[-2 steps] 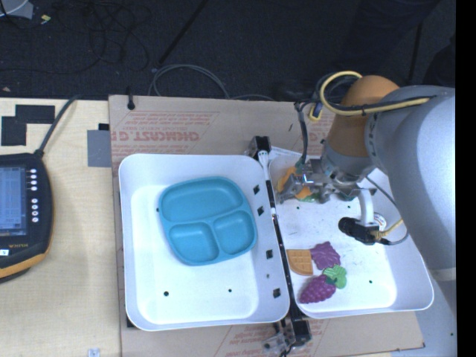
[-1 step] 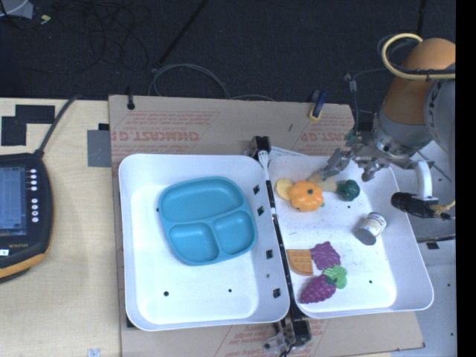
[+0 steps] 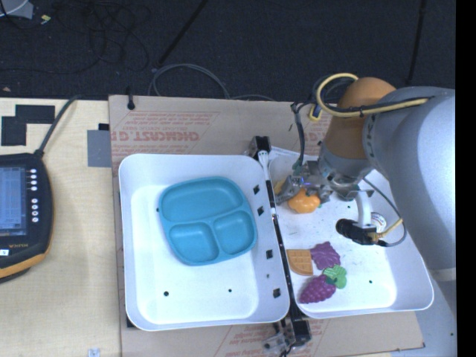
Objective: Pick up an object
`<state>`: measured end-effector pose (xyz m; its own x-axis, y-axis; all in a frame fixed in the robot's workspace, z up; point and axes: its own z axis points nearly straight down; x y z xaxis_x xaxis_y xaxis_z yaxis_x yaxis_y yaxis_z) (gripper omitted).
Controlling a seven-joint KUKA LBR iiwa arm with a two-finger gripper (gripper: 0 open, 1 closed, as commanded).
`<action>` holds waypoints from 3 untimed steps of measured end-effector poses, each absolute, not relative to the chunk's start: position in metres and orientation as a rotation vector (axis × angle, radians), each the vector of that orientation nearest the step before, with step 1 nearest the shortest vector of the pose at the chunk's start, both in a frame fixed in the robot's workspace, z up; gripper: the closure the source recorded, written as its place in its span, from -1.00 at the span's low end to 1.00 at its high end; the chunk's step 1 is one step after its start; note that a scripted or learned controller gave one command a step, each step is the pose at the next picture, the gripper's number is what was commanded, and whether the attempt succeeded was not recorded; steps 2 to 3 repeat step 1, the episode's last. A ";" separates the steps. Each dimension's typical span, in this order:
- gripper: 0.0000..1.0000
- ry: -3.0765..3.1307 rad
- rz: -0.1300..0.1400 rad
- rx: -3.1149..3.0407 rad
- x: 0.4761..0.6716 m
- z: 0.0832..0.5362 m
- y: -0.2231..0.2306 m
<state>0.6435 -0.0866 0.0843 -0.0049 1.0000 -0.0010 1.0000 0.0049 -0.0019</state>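
Orange toy fruit (image 3: 303, 202) lies just beside the gripper (image 3: 318, 187), at its eight o'clock; whether the claw is apart I cannot tell

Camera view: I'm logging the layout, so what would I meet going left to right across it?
Handheld pendant → blue divided plate → orange toy fruit → green toy piece. Overlapping toys left out.

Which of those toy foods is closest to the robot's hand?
The orange toy food, right at the hand; the tan waffle piece and purple grapes lie apart, nearer the white bin's front edge.
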 end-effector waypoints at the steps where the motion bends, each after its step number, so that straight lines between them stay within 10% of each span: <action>1: 1.00 -2.229 0.001 -2.216 0.645 0.100 -0.089; 3: 1.00 -2.229 0.001 -2.216 0.645 0.100 -0.089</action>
